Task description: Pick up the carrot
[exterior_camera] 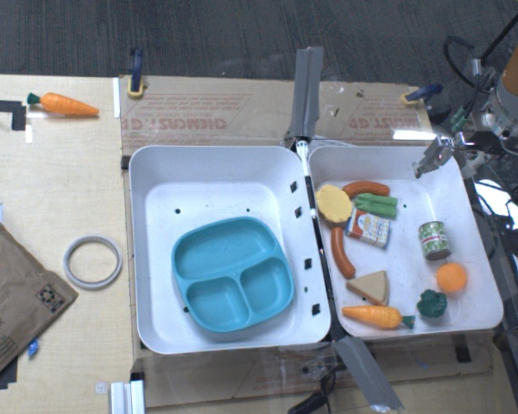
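An orange carrot (pixel 374 316) with a green top lies along the near wall of the right bin (pixel 471 222), its leafy end pointing right. A second carrot (pixel 66 105) rests on the wooden bench at the far left, outside both bins. My gripper (pixel 434 154) hangs over the right bin's far right corner, well away from the carrot in the bin and above it. Nothing is seen held in it.
Around the carrot lie a bread wedge (pixel 370 286), broccoli (pixel 431 304), an orange (pixel 451 278), a can (pixel 432 239), a sausage (pixel 343 253), a snack box (pixel 370 228), green beans (pixel 375 203) and a yellow disc (pixel 334 203). The left bin holds a blue divided plate (pixel 232 272). A tape ring (pixel 92 260) sits on the bench.
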Robot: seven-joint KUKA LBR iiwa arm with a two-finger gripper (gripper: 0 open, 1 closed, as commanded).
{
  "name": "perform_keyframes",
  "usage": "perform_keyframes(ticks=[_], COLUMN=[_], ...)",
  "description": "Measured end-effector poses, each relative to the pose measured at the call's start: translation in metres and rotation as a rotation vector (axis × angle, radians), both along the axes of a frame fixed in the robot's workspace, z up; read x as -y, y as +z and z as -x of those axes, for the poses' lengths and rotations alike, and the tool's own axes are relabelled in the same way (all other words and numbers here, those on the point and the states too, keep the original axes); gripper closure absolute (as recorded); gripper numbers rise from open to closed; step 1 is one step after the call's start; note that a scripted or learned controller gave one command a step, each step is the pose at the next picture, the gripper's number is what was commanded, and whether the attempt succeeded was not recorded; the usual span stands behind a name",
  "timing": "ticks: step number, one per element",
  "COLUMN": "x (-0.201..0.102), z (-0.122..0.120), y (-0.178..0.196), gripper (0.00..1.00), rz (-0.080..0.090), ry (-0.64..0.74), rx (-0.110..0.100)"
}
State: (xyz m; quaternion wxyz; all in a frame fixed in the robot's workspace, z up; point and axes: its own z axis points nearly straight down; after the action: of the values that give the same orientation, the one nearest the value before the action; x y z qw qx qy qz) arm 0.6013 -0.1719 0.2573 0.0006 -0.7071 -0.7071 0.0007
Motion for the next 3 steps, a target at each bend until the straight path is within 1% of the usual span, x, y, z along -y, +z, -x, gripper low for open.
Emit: perform_keyframes(ticks=[1, 2, 3], x=[0.027, 0.029, 0.04], z=[0.068, 0.12, 0.123], y=[-0.091, -0.11, -0.167], gripper=[0.0, 0.0, 0.0], rz=[0.0, -0.001, -0.006], ry=[-0.151, -0.05, 0.018], rx=[-0.002, -0.001, -0.001])
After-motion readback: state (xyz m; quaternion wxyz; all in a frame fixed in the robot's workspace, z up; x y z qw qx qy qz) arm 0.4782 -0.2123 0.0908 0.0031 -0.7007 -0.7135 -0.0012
